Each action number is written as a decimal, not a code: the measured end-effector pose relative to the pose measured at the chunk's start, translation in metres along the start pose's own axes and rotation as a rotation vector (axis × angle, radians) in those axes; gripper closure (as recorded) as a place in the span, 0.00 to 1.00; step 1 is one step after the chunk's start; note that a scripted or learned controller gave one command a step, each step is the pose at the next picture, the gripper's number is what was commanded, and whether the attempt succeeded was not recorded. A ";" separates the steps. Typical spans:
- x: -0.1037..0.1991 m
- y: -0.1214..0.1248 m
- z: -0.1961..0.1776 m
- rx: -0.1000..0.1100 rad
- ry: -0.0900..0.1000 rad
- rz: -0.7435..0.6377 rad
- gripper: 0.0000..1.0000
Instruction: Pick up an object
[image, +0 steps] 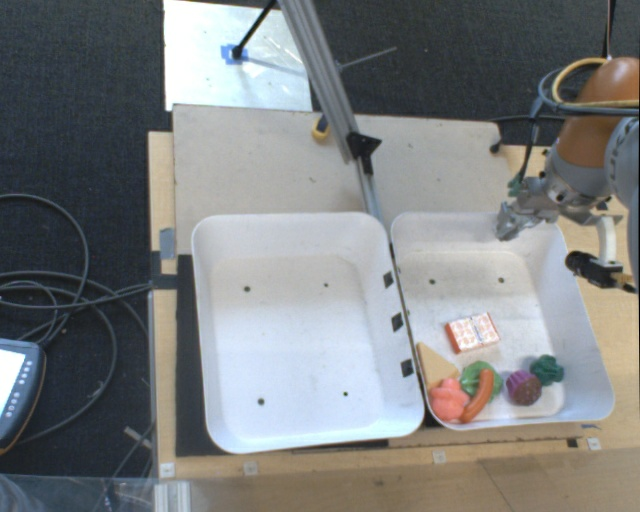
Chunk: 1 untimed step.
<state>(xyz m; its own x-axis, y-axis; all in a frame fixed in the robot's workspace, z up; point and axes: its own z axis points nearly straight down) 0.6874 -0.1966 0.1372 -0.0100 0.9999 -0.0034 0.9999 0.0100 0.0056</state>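
My gripper (511, 224) hangs over the far right corner of the right bin (560, 262), well away from the objects. An orange-and-white carton (472, 332) lies near the middle of that bin. Along its near edge sit a tan wedge (432, 362), a pink lumpy toy (449, 399), an orange carrot-like piece (479, 393) on a green leafy one (477, 372), a purple toy (523, 387) and a dark green broccoli-like toy (547, 369). Nothing shows between the fingers.
The left bin (215, 300) lies beside the right one, joined by black clips along the shared wall. A slanted metal pole (335, 95) crosses the bench's far side. Cables and a pendant (15, 380) lie on the floor at left.
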 end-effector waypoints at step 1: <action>-0.001 -0.004 -0.047 -0.002 0.001 0.006 1.00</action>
<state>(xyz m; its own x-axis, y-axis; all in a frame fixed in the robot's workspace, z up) 0.6833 -0.1977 0.1844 -0.0035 1.0000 -0.0026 1.0000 0.0035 0.0079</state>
